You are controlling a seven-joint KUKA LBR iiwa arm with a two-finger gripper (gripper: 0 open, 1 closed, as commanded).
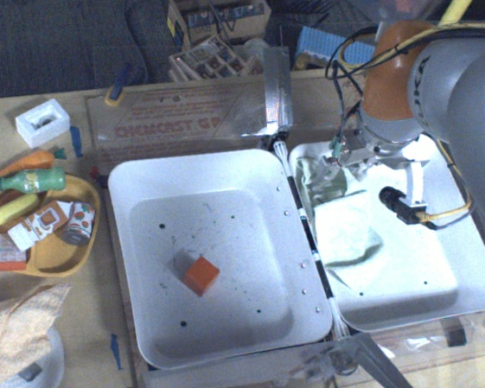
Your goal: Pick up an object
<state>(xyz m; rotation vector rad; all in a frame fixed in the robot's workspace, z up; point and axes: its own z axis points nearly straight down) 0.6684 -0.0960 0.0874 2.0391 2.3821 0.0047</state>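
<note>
Orange block (202, 275) lies in the left bin (138, 192), well apart from the tool (336, 162), whose state is unclear.

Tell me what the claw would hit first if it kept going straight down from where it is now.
Probably the pale, see-through crumpled thing lying in the right bin; the claw hangs just above it, though depth is hard to judge.

One fixed camera looks down on my bench (173, 118) at a slant, taking in both white bins (138, 192); my arm (455, 77) enters from its right.
</note>
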